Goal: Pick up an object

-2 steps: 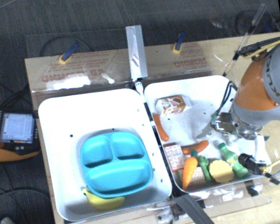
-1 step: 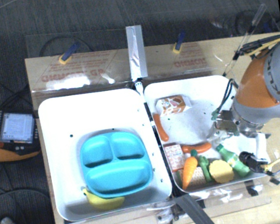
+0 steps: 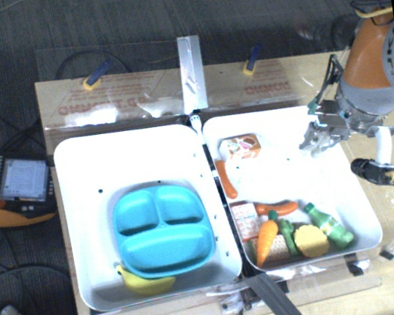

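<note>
On the bench, my gripper [image 3: 320,137] hangs at right-centre over the right bin [image 3: 350,188], grasping nothing I can see, its opening unclear, while the carrot [image 3: 266,237] at bottom-centre looks light, rigid, slippery, best pinched mid-body.

A carrot [image 3: 266,238], green bottle [image 3: 329,226], yellow block [image 3: 311,240] and small carton [image 3: 245,220] crowded the right bin's six o'clock edge. A sausage [image 3: 226,179] lay at nine o'clock, a packet [image 3: 241,147] at eleven.
</note>
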`<move>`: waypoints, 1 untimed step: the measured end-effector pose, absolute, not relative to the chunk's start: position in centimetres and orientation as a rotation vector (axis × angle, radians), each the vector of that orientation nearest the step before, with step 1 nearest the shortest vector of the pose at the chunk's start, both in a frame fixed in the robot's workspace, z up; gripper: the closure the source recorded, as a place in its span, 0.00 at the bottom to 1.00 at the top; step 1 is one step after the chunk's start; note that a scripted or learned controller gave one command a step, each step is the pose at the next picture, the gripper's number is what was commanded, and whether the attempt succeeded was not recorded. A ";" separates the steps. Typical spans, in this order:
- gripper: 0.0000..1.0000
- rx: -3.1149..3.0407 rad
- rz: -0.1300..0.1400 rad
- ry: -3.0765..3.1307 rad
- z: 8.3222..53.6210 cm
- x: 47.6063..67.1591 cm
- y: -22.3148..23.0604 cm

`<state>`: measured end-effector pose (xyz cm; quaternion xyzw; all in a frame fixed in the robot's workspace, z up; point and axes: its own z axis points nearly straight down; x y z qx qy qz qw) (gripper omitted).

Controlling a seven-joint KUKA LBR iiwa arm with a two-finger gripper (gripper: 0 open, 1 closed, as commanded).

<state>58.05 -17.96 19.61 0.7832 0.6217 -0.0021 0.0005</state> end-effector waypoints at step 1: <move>0.00 2.460 -0.008 1.952 19.6 58.0 -18.0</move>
